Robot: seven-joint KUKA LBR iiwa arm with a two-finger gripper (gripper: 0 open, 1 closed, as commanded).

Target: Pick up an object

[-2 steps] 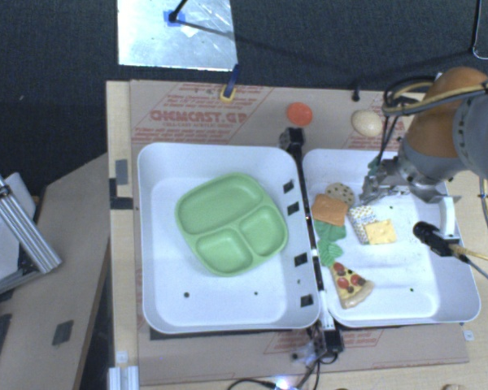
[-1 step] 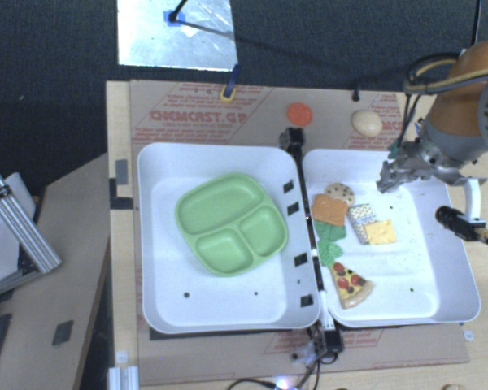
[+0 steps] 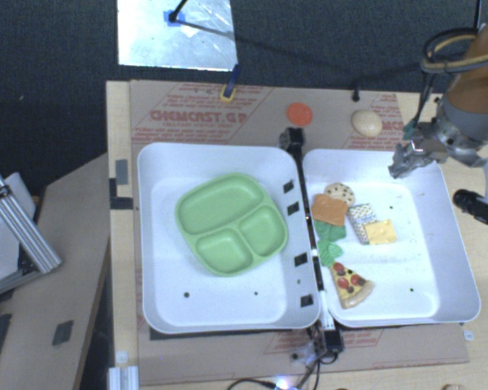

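Observation:
The right bin [image 3: 439, 242] holds several toy foods near its left side: a cookie [image 3: 339, 191], an orange bread slice [image 3: 329, 210], a small patterned block [image 3: 360, 222], a yellow cheese piece [image 3: 381, 232], a green leafy piece [image 3: 329, 242] and a pizza slice [image 3: 351, 283]. My gripper [image 3: 405, 162] hangs over the bin's upper right corner, well apart from all of them, with nothing seen in it. The fingers are too small and dark to read.
The left bin [image 3: 159, 218] holds a green divided plate [image 3: 232, 224]. An orange disc [image 3: 299, 114] and a beige round object [image 3: 367, 122] lie on the cardboard behind the bins. A black divider with clips [image 3: 302, 218] runs between the bins. A foil sheet [image 3: 177, 23] lies at the back.

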